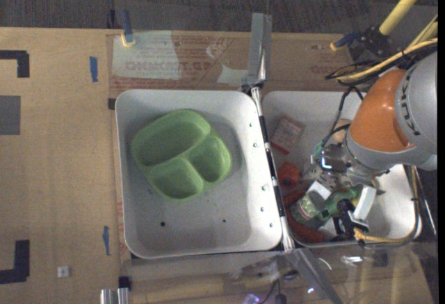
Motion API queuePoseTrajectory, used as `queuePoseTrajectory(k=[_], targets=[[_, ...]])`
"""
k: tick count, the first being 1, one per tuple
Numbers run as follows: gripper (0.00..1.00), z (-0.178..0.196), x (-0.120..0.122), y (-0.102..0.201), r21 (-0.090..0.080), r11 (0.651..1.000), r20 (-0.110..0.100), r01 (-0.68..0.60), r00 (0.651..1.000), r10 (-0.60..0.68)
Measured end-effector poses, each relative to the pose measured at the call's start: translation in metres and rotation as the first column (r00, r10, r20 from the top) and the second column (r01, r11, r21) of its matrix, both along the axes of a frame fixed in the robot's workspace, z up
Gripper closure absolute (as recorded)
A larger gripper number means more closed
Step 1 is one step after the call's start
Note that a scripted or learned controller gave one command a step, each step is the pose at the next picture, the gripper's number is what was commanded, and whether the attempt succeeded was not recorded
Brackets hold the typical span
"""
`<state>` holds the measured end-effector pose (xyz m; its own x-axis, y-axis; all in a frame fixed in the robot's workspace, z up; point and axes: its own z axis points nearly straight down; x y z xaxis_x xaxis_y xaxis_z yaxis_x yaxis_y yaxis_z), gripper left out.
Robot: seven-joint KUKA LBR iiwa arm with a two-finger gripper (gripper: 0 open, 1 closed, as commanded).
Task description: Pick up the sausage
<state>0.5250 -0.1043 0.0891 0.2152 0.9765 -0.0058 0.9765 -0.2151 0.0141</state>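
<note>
In the right bin [306, 102], a long reddish-brown thing that looks like the sausage [304, 230] lies along the near left corner, partly under other items. My gripper [318, 190] hangs low over the bin's left half, just above and behind that spot. The wrist and the grey-and-orange arm [381, 122] cover much of the bin. A green and white bottle-like item [311, 206] sits directly under the gripper, between it and the sausage.
A small red object [288, 174] lies left of the gripper, and a tan packet [286, 134] sits farther back. The left bin [132, 226] holds a green divided plate [182, 154]. A metal divider [268, 156] separates the bins.
</note>
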Motion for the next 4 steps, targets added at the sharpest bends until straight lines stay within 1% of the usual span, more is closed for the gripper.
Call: queuePoseTrajectory(k=[1, 2, 3, 4], targets=[[1.0, 0.011, 0.002, 0.003, 0.002, 1.0, 0.005, -0.003, 1.0, 0.003], [1.0, 0.096, 0.076, 0.068, 0.008, 0.995, -0.013, 0.098, 0.995, -0.098], [0.0, 0.095, 0.075, 0.067, 0.008, 0.995, -0.014, 0.099, 0.995, -0.098], [0.0, 0.095, 0.059, 0.162, 0.009, 0.987, -0.017, 0.159, 0.987, -0.159]])
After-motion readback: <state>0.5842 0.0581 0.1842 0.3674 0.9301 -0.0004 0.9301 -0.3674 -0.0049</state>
